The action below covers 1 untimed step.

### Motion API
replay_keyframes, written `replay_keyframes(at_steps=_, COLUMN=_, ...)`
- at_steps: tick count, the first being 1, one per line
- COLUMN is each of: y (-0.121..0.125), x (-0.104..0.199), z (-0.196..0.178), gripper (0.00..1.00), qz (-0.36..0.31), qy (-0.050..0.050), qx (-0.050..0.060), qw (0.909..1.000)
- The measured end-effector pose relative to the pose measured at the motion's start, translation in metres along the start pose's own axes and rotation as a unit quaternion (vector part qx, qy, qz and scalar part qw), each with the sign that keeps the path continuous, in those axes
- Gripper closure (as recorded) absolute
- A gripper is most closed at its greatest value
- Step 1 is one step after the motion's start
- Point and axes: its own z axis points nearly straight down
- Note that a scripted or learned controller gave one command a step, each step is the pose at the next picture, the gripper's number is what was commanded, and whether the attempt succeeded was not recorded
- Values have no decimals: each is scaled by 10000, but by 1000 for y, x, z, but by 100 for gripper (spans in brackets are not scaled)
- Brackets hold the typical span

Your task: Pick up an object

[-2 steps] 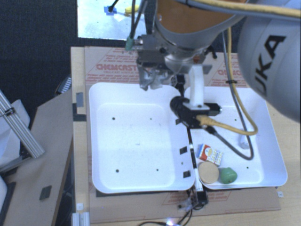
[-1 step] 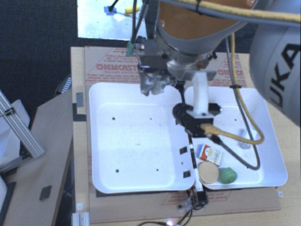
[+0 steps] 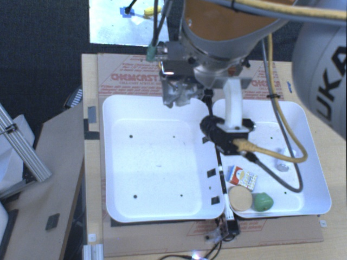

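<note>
Three small things wait in the right-hand bin, well apart from the claw.

In the camera view the claw (image 3: 178,96) hangs over the far rim of the left-hand bin (image 3: 152,161), and whether it is wide or narrow I cannot tell; nothing shows held in it. The printed box (image 3: 242,177), tan disc (image 3: 241,199) and green lump (image 3: 263,201) cluster in the near corner of the right-hand bin (image 3: 313,148), by the dividing wall. From the claw they lie toward the viewer and to the view's right. The box's long axis runs slantwise, far-left to near-right. The arm (image 3: 227,20) stands steeply over the far side of the bench (image 3: 59,145), so I judge it must cross the divider before descending.
</note>
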Motion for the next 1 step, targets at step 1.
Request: replay_keyframes(at_steps=1, y=51, x=-9, z=-28, gripper=100, qz=33, qy=2, qx=-22, qw=10000)
